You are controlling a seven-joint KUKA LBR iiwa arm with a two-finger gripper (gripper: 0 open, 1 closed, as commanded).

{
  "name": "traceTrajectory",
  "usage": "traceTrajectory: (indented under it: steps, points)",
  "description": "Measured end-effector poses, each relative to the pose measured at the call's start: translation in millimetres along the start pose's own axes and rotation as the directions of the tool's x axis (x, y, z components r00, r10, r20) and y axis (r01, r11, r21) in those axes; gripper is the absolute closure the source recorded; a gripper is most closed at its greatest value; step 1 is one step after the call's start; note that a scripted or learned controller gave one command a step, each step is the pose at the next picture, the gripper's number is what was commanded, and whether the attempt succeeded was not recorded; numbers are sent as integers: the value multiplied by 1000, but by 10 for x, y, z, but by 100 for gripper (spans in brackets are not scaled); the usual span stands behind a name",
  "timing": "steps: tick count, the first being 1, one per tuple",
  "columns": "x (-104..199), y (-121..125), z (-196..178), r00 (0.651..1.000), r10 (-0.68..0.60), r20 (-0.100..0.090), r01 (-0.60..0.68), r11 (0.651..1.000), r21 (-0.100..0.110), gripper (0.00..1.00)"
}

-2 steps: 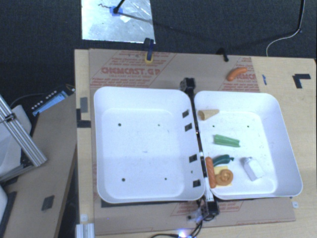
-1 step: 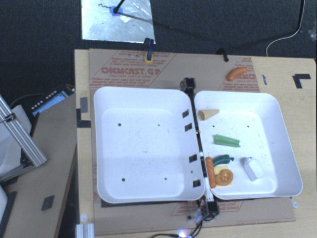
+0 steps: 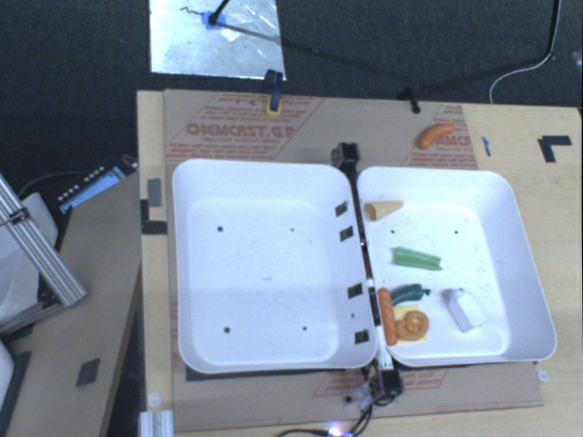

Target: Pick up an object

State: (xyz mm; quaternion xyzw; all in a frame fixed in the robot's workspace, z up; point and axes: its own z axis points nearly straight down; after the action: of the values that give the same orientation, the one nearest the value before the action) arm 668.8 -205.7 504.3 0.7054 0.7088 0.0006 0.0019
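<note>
The right bin (image 3: 510, 244) holds several small objects. A tan cone (image 3: 383, 209) lies near its upper left corner. A green pod (image 3: 417, 259) lies in the middle. Lower down, a dark green piece (image 3: 409, 292) rests beside an orange carrot (image 3: 387, 316) along the left wall, with a round orange slice (image 3: 413, 324) next to it. A white block (image 3: 465, 309) sits toward the lower right of the bin.
The left bin (image 3: 264, 262) stands beside the right one, joined by a black clip strip (image 3: 360, 253). An orange sausage-shaped toy (image 3: 434, 135) lies on the cardboard (image 3: 237, 126) behind the bins. A yellow-blue clamp (image 3: 272, 92) sits at the cardboard's back edge.
</note>
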Motion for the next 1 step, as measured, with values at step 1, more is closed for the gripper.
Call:
traceTrajectory:
  steps: [1]
  points:
    - [2, 0, -88, 1000, 0, 0, 0, 1000, -1, 100]
